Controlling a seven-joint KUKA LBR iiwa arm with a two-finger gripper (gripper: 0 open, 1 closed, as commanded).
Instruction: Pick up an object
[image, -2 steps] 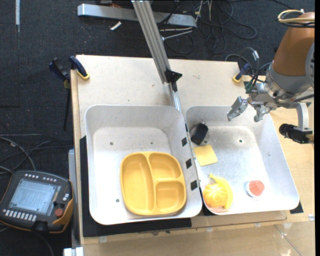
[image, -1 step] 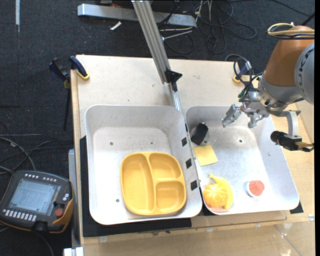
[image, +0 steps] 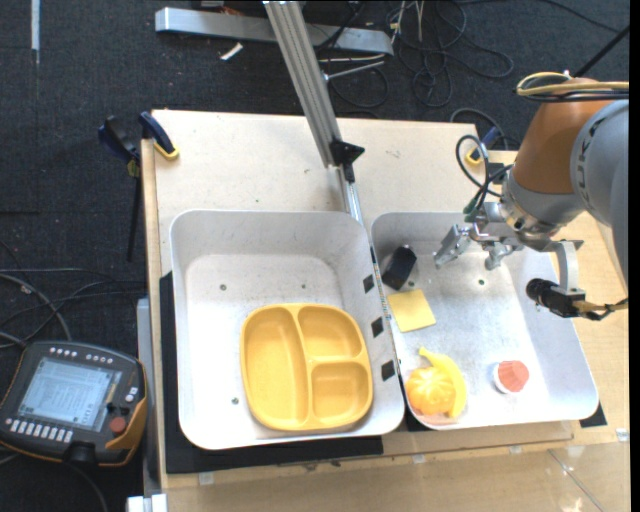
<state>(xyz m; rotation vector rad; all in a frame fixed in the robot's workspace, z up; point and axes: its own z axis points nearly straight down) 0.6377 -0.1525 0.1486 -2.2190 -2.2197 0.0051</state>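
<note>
The gripper (image: 468, 247) hangs over the far part of the right bin (image: 560, 340), its two fingers spread apart with nothing between them. It sits above bare bin floor, which reads as a station from which any of the loose items can be reached; no object has yet been taken.

Candidates for the pick all lie in the right bin. A small black block (image: 399, 265) leans near the dividing wall at the far left corner, just left of the gripper. A flat yellow square (image: 412, 310), a sponge or pad by the look of it, lies nearer the middle, close to the same wall. A yellow-orange squash-shaped toy (image: 437, 388) rests against the near rim. A small red-and-white round piece (image: 511, 376) sits to its right, apart from it.

The left bin (image: 200, 300) carries one yellow divided plate (image: 305, 366) of three compartments, lying flat toward the near side.

Count: two bins, one plate, four loose items, one gripper.
</note>
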